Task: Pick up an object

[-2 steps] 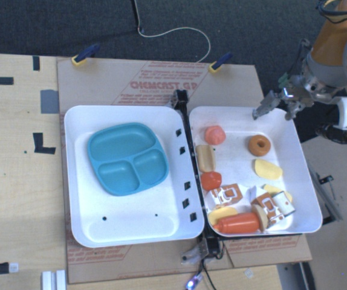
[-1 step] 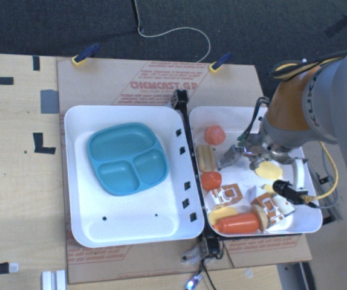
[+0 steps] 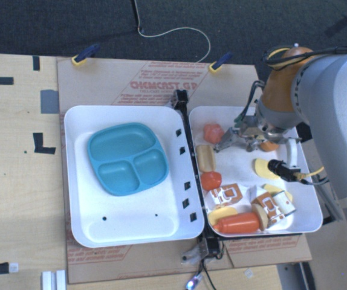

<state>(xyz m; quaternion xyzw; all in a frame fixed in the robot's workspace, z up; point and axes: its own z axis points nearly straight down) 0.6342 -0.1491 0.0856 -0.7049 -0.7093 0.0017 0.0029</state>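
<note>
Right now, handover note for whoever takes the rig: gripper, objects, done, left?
Gripper: low over the upper part of the right bin, nothing visibly between its fingers.
Objects: toy food all in the right bin, including a pink piece just left of the gripper, a red piece, a red sausage at the front.
Left bin: blue divided plate.
Done: no pick yet.
Left: grasp and lift one object.

cardboard sheet (image 3: 161,80) | red print, upside down | too blurred to read
</note>
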